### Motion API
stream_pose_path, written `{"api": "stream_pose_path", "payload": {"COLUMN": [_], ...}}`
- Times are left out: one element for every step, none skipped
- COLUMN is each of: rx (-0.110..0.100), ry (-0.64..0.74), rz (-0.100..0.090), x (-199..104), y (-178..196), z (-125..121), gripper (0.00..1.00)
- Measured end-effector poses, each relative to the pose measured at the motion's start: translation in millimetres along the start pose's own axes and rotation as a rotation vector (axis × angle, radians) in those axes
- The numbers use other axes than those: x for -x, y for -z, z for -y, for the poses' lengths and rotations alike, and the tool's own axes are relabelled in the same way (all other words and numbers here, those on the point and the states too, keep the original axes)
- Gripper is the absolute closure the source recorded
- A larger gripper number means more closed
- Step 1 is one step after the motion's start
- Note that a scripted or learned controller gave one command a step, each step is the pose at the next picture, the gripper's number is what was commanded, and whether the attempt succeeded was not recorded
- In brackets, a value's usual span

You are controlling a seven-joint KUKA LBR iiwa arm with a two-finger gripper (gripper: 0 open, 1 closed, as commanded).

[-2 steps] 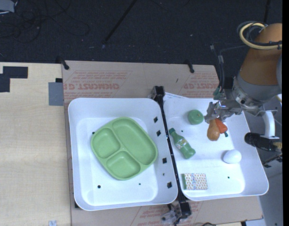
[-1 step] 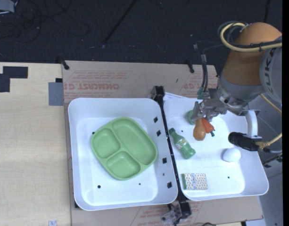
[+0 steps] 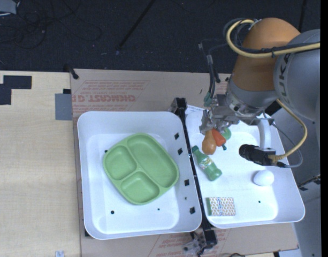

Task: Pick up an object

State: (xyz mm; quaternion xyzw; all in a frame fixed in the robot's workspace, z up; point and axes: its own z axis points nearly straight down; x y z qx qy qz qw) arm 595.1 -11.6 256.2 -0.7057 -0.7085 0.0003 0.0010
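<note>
Worktop (image 3: 30, 170) bearing white bin (image 3: 284, 199) with green bottle (image 3: 206, 165); tool (image 3: 213, 127) hanging over orange-red toy (image 3: 209, 144) just beside it, presumably aligning for grasp; cannot tell whether tool gripping.

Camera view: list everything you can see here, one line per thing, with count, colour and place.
plate: one, green, three compartments, in the left bin
bottle: one, green, lying in the right bin near its left wall
small item: apparently one, orange with red, right bin, just under the tool; too blurred to name
ball: one, white, right bin, towards its right side
packet: one, pale with a printed pattern, right bin, near its front edge
bins: two, white, left bin and right bin side by side
cardboard: one sheet, brown, under both bins
arm: one, grey with an orange band, reaching in from the right
tool: one, metal grey, over the right bin's back left part
</note>
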Motion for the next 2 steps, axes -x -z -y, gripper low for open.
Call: {"api": "stream_pose_path", "payload": {"rx": [0.0, -0.001], "ry": [0.0, 0.002], "rz": [0.001, 0.0], "x": [-47.5, -108.7], "y": [2.8, -5.0], "z": [-7.5, -12.9], "gripper": [1.0, 1.0]}}
